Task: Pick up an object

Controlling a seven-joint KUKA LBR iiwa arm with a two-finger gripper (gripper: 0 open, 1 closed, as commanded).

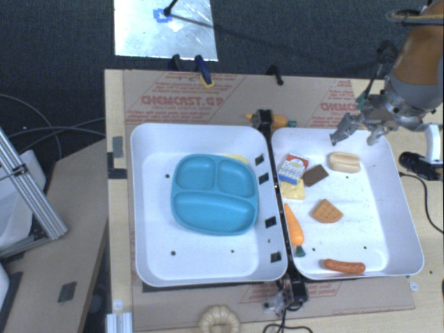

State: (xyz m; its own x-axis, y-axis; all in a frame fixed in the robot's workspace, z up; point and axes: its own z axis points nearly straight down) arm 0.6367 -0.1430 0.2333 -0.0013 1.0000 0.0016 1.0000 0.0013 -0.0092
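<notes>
So your gripper point(359, 132) is sitting up over the far edge of the right bin point(399, 207), around 1 o'clock from that bin's middle, with both fingers point(340, 134) spread wide and nothing between them. The closest grab candidate is the tan bread roll point(344, 161), just below the fingers toward 6 o'clock and not touching them. Next to it at 9 o'clock you've got a small brown block point(316, 175), and further the same way a little red and white carton point(292, 167) resting on a pale yellow cheese slice point(294, 189). Mid-bin there's a waffle-looking cracker point(326, 211), a carrot point(295, 228) lying along the left wall, and a sausage point(344, 266) down at 6 o'clock near the front rim. The left bin point(149, 186) has a blue divided tray point(214, 193) sitting in the middle of it, with something yellow peeking out at its 1 o'clock corner.
</notes>
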